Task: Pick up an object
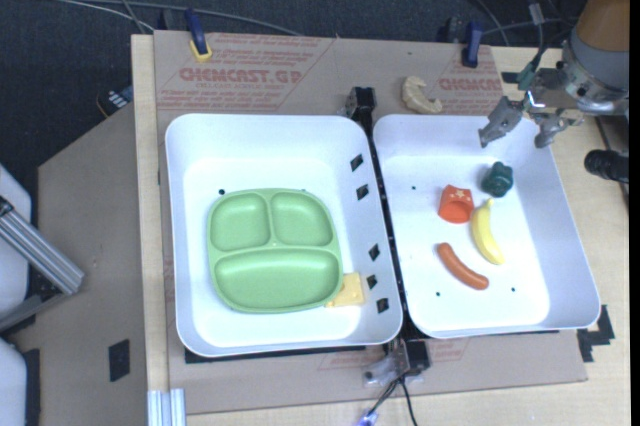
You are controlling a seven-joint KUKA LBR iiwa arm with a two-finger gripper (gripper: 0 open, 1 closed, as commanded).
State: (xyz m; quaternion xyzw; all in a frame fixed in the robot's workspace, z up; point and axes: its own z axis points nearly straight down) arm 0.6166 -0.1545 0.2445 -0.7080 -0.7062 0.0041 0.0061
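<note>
We see the hand (521, 129), fingers spread and holding nothing, above the right bin (530, 309), just above the green object (497, 179) and banana (487, 233).

Single fixed camera, high above bench (300, 74), slanted downward, both bins in frame

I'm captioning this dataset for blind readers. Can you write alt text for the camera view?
The robot's open hand hovers above the far edge of the right bin, holding nothing; below it lie a dark green piece, a red piece, a banana and a sausage. The left bin holds a green divided plate and a yellow wedge.
</note>
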